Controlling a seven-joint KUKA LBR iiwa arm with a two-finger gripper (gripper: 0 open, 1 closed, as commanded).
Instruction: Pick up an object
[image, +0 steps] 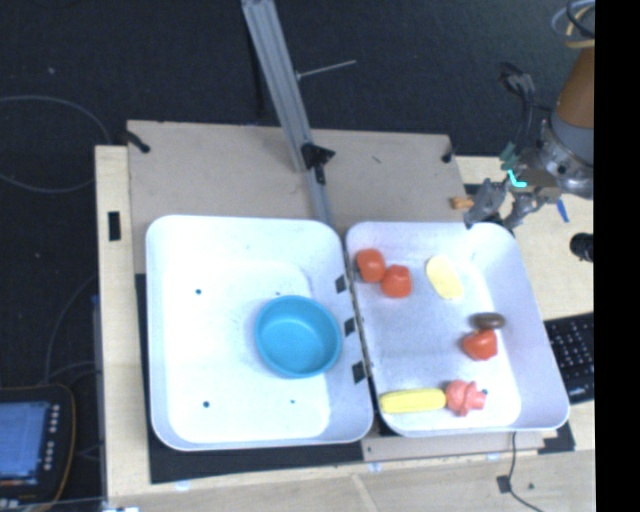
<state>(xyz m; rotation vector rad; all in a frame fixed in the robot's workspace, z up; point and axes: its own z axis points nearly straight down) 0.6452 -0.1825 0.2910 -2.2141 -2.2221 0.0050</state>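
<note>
1. Bench (120, 300) carries two white bins side by side: the left bin (200, 260) holds a blue bowl (296, 336), the right bin (520, 300) holds the pick candidates.
2. Candidates lie loose and spread apart, so most are reachable: yellow banana-shaped piece (412, 401) touching a pink toy (465, 397), pale yellow oval (445, 278), two orange-red pieces (383, 273), red piece (481, 344).
3. Pincer (503, 205) hovers over the right bin's far corner, jaws slightly apart, holding nothing; nearest item is the oval.

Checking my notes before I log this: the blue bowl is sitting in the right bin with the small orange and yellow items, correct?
Not quite. The camera view shows the blue bowl in the left bin, alone. The small orange and yellow items are in the right bin.
</note>
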